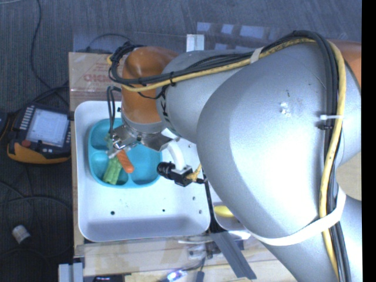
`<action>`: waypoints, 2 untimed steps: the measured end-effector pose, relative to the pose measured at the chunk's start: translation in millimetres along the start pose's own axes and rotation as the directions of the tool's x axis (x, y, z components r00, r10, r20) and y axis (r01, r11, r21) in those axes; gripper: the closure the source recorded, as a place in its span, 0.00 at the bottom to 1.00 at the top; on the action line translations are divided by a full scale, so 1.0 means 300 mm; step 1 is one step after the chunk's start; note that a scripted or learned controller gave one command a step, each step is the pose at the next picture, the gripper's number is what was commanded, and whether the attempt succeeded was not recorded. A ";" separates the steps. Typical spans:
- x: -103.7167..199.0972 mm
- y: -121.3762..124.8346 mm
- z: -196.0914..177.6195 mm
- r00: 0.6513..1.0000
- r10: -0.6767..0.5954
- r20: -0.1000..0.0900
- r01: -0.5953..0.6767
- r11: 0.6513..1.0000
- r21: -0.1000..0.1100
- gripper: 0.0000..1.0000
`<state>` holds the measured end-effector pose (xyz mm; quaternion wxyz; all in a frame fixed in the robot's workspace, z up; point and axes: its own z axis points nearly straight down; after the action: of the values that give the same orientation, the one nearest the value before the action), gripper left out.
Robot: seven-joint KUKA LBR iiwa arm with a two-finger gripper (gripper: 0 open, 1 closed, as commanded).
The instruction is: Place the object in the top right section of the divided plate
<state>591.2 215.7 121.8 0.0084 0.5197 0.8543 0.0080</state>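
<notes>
Hand over plate, carrot at its tips.
Hand hangs above the blue plate in the white bin; carrot sits just below the fingers, green piece beside it. Can't tell if the hand is clenched or released. Judgement: confirm the grip first, lift straight, clear the divider, lower into the top right section before letting go.

The grey arm covers the right-hand white bin almost wholly and runs off the frame's right edge. It also hides the upper right of the blue divided plate, and the gripper's fingers are too small to read.
</notes>
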 end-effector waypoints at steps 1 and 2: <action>-0.020 0.084 -0.192 0.973 -0.232 -0.007 0.232 0.973 0.023 1.00; -0.001 0.092 -0.003 0.895 -0.445 -0.004 0.445 0.896 0.000 1.00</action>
<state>615.9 228.0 123.2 0.0082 0.3107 0.9505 0.0063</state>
